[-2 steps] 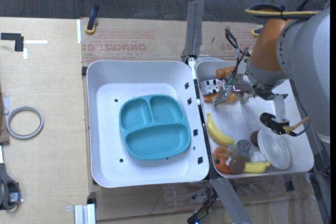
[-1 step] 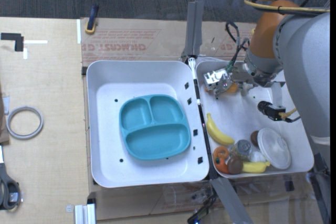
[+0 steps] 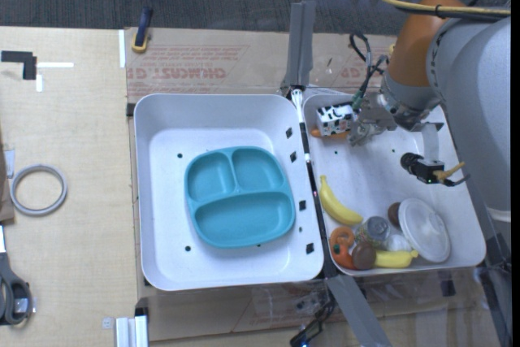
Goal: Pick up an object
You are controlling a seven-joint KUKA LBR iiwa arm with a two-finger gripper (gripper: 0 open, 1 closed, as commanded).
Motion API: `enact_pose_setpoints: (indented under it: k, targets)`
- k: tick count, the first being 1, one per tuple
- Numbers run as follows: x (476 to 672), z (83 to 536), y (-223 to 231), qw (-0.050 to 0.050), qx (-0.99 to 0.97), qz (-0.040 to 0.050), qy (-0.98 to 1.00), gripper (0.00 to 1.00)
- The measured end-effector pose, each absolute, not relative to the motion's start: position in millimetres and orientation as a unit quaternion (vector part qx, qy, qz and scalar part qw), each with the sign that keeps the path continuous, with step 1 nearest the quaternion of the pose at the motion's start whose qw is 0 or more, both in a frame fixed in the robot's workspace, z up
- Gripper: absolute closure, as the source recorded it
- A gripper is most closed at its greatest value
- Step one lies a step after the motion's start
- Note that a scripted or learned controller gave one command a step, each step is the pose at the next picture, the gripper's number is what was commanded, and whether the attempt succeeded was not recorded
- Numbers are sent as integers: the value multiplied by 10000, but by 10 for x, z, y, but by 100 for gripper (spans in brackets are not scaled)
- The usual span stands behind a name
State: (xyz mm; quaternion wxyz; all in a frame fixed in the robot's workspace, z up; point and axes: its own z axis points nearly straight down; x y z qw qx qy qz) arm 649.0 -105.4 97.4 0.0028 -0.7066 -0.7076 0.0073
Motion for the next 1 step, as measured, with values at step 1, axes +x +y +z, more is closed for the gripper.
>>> enact_pose_setpoints:
  k: [1]
  targets:
    - [6557,898,-1559,43,-5766,37,-8170,100]
